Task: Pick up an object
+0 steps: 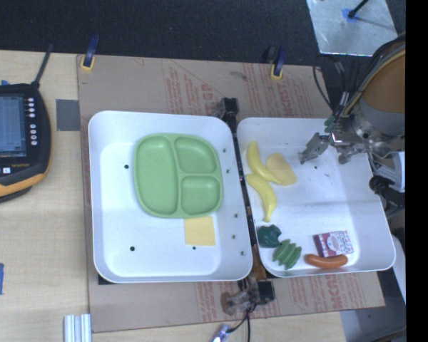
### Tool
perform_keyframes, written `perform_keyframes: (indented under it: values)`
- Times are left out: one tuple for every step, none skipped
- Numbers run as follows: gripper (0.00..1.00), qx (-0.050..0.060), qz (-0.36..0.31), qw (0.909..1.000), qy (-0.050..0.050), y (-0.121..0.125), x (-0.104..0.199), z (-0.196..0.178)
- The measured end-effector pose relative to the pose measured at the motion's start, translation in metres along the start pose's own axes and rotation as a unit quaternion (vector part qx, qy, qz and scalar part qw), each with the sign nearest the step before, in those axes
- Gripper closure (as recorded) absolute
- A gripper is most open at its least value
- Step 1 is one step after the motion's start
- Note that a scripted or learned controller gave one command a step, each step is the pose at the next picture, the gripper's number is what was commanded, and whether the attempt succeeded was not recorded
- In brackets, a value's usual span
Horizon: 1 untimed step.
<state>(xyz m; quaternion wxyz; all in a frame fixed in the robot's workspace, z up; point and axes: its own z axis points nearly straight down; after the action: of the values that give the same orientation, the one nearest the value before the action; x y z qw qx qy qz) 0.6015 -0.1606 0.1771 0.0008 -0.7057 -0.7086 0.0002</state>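
Over the right bin [371, 212], the pincer [315, 150] hangs spread, gripping nothing.

The left bin [100, 212] holds a divided plate [177, 174] with a cheese slice [200, 231] just in front. The right bin [364, 212] holds bananas [260, 180] at its left wall, with broccoli [268, 235], a sausage [326, 261] and a packet [333, 243] along its front.

Bench [28, 262]: light wood.
Cardboard sheet [164, 91]: lies flat on bench.
Bins: left bin [107, 212], right bin [357, 205], side by side on cardboard.
Pendant [14, 141]: left edge.
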Motion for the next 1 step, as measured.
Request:
perform_keyframes:
  values:
    - [0.00,0.000,0.000,1.0000,0.000,0.0494,0.0447,-0.0034]
